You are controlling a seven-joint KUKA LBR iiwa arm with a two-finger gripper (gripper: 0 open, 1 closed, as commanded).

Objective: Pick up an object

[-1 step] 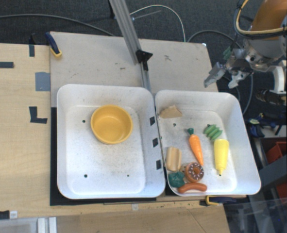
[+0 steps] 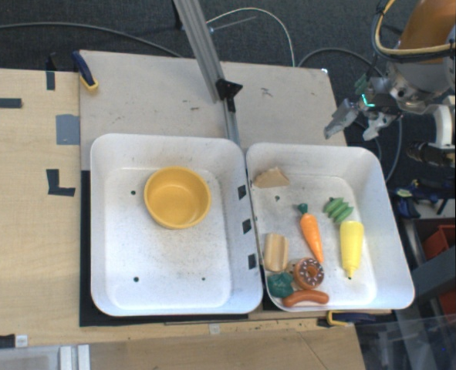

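Nowhere does carrot (image 2: 312, 236) or bowl (image 2: 178, 197) bear writing.

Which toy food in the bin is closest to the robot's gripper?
The green toy beside the yellow corn. It lies highest on the right side, closest to the gripper; the carrot sits farther left.

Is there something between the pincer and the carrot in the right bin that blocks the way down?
Nothing visible does. The pincer hangs open above the right bin's far corner, holding nothing. The carrot lies uncovered on the bin floor, with a green piece and yellow corn beside it but apart.
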